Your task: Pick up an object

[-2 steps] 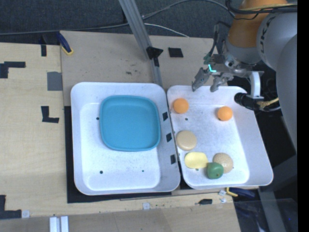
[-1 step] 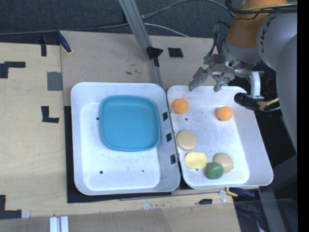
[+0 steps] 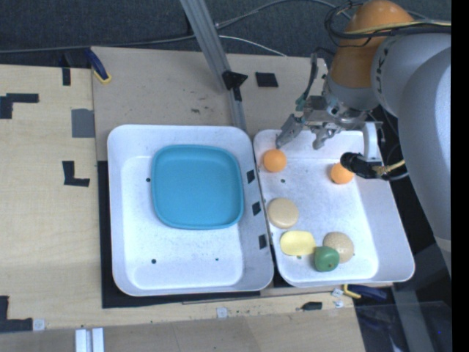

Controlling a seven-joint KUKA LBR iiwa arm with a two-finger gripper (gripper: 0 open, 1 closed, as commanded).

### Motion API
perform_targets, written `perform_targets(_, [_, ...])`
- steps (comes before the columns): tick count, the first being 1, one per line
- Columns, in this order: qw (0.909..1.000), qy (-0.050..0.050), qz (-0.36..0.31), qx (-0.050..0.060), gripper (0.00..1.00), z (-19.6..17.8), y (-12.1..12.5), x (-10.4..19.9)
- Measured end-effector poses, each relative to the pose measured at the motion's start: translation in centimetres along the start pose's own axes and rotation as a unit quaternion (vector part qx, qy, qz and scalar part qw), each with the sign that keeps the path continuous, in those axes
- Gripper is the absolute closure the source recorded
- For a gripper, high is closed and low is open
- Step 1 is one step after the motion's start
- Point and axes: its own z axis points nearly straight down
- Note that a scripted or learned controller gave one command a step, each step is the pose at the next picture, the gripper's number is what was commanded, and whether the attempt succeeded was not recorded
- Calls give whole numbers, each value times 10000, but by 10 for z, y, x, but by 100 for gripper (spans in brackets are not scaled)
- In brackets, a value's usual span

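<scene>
The gripper (image 3: 305, 134) hangs with jaws spread wide and holding nothing above the far edge of the right bin (image 3: 381, 229). Just below it, near the bin's far left corner, lies an orange ball (image 3: 274, 160). It is round, with no long axis and no facing, so any jaw angle suits; better to centre over it and drop straight, keeping off the bin wall
</scene>
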Motion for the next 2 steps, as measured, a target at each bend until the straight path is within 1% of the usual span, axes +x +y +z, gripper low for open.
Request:
perform_targets(1, [10000,0,1,10,0,62,4,-4])
perform_targets(2, [10000,-3,-2,-13,0,93,4,-3])
